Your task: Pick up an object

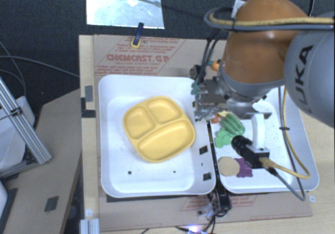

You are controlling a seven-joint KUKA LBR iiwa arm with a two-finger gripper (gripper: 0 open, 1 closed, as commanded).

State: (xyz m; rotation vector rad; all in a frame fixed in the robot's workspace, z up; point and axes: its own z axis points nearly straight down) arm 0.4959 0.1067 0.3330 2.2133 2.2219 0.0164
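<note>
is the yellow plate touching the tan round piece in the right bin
Apart. The camera view shows the yellow divided plate in the left bin, the tan round piece across the bins' walls.

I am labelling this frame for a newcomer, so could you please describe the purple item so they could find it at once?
Start at the right white bin, under the arm. Look to its near left corner, where a tan disc lies. The purple item touches that disc's right side: small, flat, ragged-edged, the bin's sole purple thing.

We noted yellow divided tray (158, 129): smooth, semi-gloss plastic. White bins (112, 138): smooth plastic, matt sheen. Board beneath (138, 57): matt printed cardboard. Arm's orange band (264, 34): glossy. Green toy (229, 129): plastic-looking.
</note>
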